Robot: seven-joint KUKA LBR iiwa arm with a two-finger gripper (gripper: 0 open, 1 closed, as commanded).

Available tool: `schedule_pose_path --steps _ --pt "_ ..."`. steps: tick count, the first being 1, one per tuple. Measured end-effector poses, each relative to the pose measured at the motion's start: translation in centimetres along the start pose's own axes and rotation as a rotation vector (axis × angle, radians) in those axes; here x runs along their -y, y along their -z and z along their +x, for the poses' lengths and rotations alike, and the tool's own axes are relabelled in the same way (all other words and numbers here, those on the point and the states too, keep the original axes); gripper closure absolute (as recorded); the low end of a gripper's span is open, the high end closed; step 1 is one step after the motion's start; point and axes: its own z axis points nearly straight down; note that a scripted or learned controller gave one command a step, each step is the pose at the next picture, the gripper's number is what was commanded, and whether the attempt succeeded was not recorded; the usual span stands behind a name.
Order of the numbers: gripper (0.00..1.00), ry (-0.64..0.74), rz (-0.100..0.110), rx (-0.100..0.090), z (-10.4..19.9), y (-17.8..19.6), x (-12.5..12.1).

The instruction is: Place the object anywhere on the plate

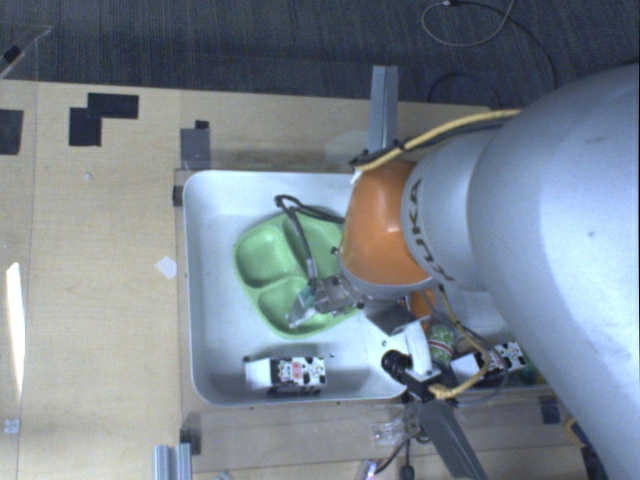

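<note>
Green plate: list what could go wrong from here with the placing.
1. The gripper hangs low over the green plate, near its divider ridges; a released object could land on a ridge and tip or roll off.
2. The arm hides much of the plate's right side, so a landing there may be hard to confirm.
3. The small white box lies just below the plate in the white bin; a sweep that way could knock it.

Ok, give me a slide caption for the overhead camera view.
Grey KUKA arm's gripper over a green divided plastic plate in a shallow white bin.
</note>
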Motion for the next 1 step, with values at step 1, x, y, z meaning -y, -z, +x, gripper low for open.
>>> schedule_pose_path --steps 1 --pt "0.00 0.200 0.006 0.003 -0.22 1.15 1.93"
